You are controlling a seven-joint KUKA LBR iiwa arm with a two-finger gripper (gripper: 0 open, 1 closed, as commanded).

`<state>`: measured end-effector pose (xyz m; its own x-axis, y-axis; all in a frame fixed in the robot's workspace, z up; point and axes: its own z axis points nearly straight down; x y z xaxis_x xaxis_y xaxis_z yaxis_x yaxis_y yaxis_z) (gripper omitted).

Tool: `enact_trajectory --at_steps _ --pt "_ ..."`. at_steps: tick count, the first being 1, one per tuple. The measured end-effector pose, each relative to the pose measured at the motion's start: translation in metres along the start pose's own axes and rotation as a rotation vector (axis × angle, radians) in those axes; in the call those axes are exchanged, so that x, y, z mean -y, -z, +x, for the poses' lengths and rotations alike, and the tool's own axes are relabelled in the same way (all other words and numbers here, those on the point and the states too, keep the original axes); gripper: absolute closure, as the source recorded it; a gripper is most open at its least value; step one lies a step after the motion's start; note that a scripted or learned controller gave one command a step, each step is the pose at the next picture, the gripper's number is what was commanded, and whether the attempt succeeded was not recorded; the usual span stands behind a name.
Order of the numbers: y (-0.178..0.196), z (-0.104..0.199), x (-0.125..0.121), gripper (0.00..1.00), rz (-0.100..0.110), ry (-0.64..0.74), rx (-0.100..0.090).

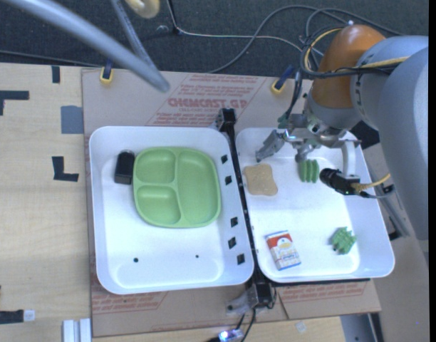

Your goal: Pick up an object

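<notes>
My gripper (286,150) hangs over the back of the right bin (367,262), open, with nothing between its fingers. One grey finger (268,147) points down-left toward a tan flat piece (261,179) lying just below it by the bin's left wall. A ribbed green object (308,170) lies just right of the gripper's tip. Toward the front of the same bin lie a small red-and-white box (283,250) and a small leafy green toy (342,240).
The left bin (111,262) holds a green divided plate (177,187) with a small black block (124,167) at its left edge. A black divider (236,198) separates the bins. Cables (350,184) trail off the wrist over the right bin's back right.
</notes>
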<state>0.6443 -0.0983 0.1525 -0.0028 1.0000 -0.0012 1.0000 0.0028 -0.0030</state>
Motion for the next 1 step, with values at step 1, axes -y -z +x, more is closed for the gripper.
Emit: enact_trajectory --at_steps 1 --pt "-0.0452 -0.0038 0.0065 0.0 0.0 -0.001 0.0"
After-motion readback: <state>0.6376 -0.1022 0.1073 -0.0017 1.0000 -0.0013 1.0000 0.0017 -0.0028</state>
